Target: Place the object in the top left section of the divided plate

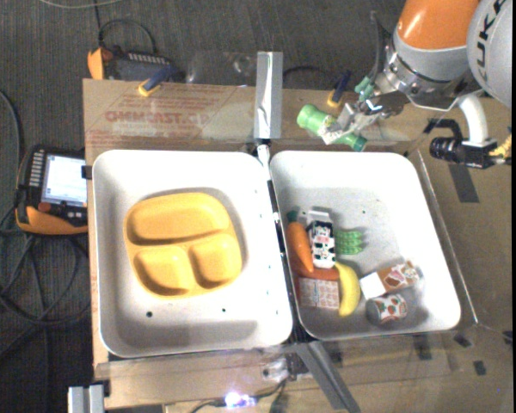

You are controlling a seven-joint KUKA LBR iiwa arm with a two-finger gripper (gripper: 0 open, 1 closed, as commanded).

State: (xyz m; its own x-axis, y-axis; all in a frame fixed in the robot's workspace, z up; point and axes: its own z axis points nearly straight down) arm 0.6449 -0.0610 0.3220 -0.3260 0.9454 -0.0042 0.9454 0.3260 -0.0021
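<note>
Fingers [348, 126] well apart from divided plate [185, 242]

You have a brown cardboard-topped bench [176, 114] carrying two shallow white bins: the left bin [112, 196] and the right bin [413, 196] touch along their inner rims. A metal post [267, 93] stands just behind that seam.

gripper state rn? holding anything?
Gripper: above the right bin's far rim, green fingers apart, nothing visible between them. Open, not holding.
</note>
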